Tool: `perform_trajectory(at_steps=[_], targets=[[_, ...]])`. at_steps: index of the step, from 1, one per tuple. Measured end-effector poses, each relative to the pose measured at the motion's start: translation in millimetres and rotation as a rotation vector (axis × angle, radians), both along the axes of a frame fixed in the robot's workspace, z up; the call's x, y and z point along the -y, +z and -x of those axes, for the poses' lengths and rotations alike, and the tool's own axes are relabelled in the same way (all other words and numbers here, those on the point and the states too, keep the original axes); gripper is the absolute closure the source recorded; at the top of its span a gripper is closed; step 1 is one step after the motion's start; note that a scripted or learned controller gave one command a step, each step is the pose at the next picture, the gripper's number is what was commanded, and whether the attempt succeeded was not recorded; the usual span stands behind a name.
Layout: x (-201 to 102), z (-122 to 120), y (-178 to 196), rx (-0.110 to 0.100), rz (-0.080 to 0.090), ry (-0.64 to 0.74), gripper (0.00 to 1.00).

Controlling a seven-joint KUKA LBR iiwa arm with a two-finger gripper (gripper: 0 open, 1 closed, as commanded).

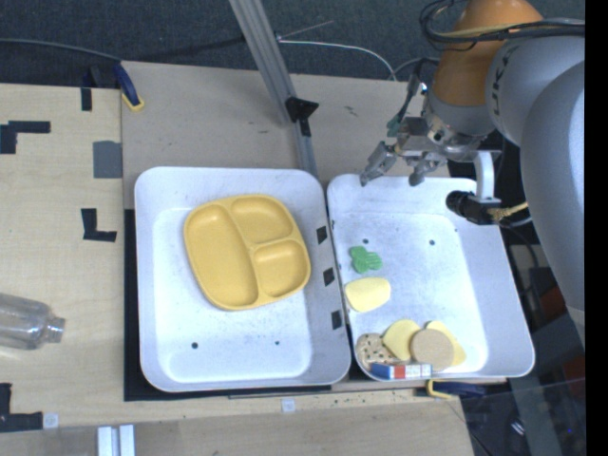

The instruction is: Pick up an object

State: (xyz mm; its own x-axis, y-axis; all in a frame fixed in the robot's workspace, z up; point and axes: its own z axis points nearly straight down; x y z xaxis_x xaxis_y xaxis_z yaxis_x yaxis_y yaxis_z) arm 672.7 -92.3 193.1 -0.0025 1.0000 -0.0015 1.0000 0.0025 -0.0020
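Yellow plastic and pale toy food are what we have to choose from, and the pieces worth trying sit in the right bin (494,283): a small green broccoli-like piece (364,258) near the bin's centre-left, a pale yellow lemon-shaped piece (368,294) just at its six o'clock, and at the bin's six o'clock edge a cluster of a speckled cookie (371,350), a yellow wedge (401,336) and a tan round disc (433,347), touching or overlapping one another, with a small red, white and blue packet (399,371) along the front rim. The left bin (152,255) holds a yellow divided plate (247,250). The gripper (399,167) hangs over the right bin's twelve o'clock rim with its two fingers spread apart and nothing between them, well apart from every piece. We judge these pieces to be light, hollow, stiff plastic with smooth rounded faces, so they would likely slide or squirt out of a shallow pinch rather than break. The lemon-shaped piece looks the best candidate to us: it lies alone, and we would close across its narrow width, near the middle. The broccoli-like piece is small and lumpy, harder to centre on. The cluster risks a jaw landing on a neighbour. The plate looks too wide and flat, except at its rim.
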Motion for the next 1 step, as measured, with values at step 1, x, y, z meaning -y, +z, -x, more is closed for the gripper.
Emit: perform_trajectory(at_steps=[1], targets=[[51.1, 101.3, -104.5, 0.002, -0.003, -0.009, 0.0]])
